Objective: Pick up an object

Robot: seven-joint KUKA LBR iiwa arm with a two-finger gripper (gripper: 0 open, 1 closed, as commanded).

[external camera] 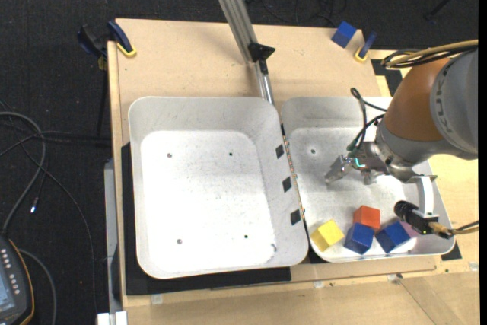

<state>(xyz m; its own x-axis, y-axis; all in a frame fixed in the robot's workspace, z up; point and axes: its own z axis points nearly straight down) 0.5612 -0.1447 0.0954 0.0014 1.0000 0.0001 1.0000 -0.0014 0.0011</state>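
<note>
My gripper (351, 173) hangs over the middle of the right bin (319, 118), its two fingers spread open with nothing between them. Several small blocks lie along that bin's front edge, below the gripper: a yellow block (328, 234), an orange block (367, 216) and two blue blocks (359, 239) (393, 236). The gripper is apart from all of them, a short way behind the orange block.
The left bin (144, 125) lies beside the right one, their rims meeting in the middle. A loose blue block (345, 33) rests on the bench at the back right. A slanted metal pole (232, 0) rises behind the bins.
</note>
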